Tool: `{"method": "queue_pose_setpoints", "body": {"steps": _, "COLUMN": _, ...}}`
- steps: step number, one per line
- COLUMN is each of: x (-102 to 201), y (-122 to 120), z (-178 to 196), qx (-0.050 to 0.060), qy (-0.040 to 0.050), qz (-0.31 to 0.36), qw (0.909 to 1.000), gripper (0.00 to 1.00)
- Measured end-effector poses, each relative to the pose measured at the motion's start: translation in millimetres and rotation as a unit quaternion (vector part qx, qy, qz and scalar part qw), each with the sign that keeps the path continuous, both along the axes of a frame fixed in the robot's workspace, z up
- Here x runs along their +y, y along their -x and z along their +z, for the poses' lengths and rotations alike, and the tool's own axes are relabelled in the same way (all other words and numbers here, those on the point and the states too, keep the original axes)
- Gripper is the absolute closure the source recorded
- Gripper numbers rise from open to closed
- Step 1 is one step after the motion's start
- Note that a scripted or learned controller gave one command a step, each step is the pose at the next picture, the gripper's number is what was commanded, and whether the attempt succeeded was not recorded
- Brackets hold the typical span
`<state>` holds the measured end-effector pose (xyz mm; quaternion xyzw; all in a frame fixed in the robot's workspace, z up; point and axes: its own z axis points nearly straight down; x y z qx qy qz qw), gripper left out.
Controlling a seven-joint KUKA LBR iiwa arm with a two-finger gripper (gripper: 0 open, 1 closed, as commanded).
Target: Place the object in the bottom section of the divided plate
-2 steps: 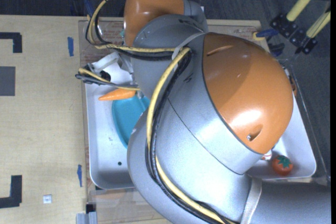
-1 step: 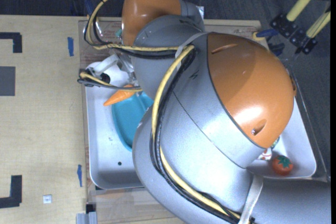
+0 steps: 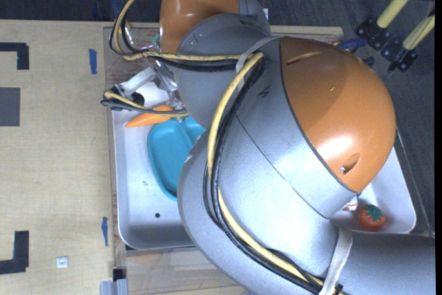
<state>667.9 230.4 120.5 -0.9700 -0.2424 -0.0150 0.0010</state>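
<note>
A light blue divided plate (image 3: 168,154) lies in the left white bin (image 3: 132,207); the arm hides its right part. An orange carrot-shaped object (image 3: 147,119) rests on the bin floor just above the plate's upper edge, pointing left. My gripper (image 3: 164,94) hangs over the bin's upper left corner, directly above the carrot and very close to it. Whether it touches the carrot I cannot tell. The grey arm with its orange covers blocks most of both bins.
A small red-orange tomato-like object (image 3: 371,216) with a green top sits in the right bin (image 3: 406,212), near its lower right corner. Black and yellow cables (image 3: 124,24) loop off the wrist past the bin's upper rim. Wooden benchtop (image 3: 55,148) lies to the left.
</note>
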Motion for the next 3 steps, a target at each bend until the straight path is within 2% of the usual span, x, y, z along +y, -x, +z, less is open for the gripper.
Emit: {"method": "queue_pose_setpoints", "body": {"steps": 3, "x": 4, "y": 0, "z": 31, "qx": 0.0, "qy": 0.0007, "qz": 0.005, "qw": 1.0, "gripper": 1.0}}
